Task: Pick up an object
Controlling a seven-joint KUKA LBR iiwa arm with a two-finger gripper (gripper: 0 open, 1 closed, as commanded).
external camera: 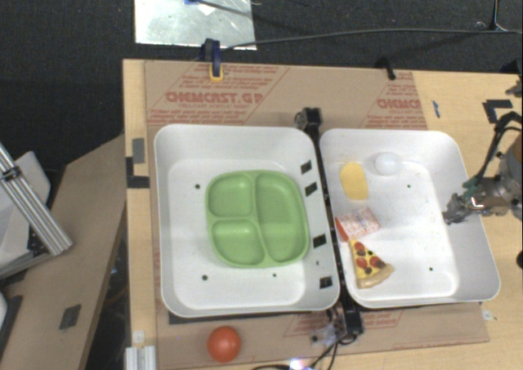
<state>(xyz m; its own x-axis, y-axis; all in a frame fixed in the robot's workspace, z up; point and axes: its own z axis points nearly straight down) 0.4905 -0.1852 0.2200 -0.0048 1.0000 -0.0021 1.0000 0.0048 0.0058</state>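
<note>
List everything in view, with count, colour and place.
bins: two, white, side by side on the bench
divided plate: one, green, left bin
yellow block: one, right bin, upper left
white ball: one, right bin, beside the block
packet: one, red and white, right bin
pizza slice toy: one, right bin, lower left
orange ball: one, bench, below the left bin
gripper: one, dark, right bin's right edge

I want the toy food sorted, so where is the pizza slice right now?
The pizza slice lies in the right bin, near its front left corner, just below the small pink packet.
</note>
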